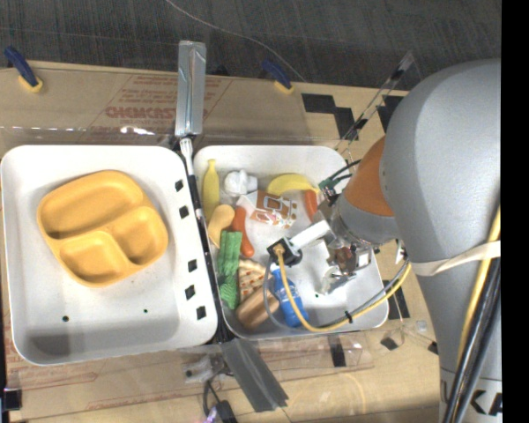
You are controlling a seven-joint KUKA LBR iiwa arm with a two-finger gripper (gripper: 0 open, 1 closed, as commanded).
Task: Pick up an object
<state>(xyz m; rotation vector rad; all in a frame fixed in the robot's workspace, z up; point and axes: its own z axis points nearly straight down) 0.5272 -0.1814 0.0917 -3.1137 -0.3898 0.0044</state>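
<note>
**Arm Low Over the Crowded Right Bin**

While the grey arm [450, 157] fills the right side of the frame, its gripper [342, 267] hangs low over the right bin [335, 159], at the bin's right part. Whether the jaws are open or closed cannot be told; nothing is seen between them. The objects lie packed in that bin's left and upper parts: a yellow banana [293, 183] near the top, a slim yellow piece [211, 188] by the left wall, a green item [229, 267] below it, and a blue item [288, 308] near the bottom. A yellow cable [293, 311] loops over the blue item. In the left bin [26, 263] rests a yellow divided tray [101, 227].
</note>
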